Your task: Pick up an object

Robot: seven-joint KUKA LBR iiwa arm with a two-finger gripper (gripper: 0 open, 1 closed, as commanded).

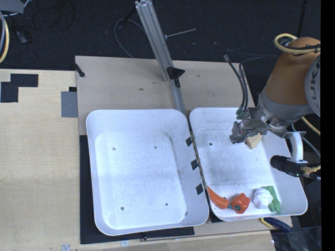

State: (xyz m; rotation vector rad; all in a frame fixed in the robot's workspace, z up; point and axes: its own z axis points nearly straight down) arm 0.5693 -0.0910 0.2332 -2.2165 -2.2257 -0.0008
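Over the right bin (293,205), the gripper (245,134) seems to carry a small tan block (254,141), half hidden, so its grip stays unclear.

1. White bins: I count two, side by side. The left bin (137,171) lies at 9 o'clock of the right bin (230,166).
2. Orange carrot-shaped pieces: one (217,198), at 6 o'clock in the right bin.
3. Red pepper-shaped pieces: one (241,202), at 3 o'clock of the carrot-shaped piece.
4. White-and-green pieces: one (265,198), at 5 o'clock in the right bin.
5. Tan blocks: one (254,140), just beside my gripper (242,135).
6. Arms: one, mine.
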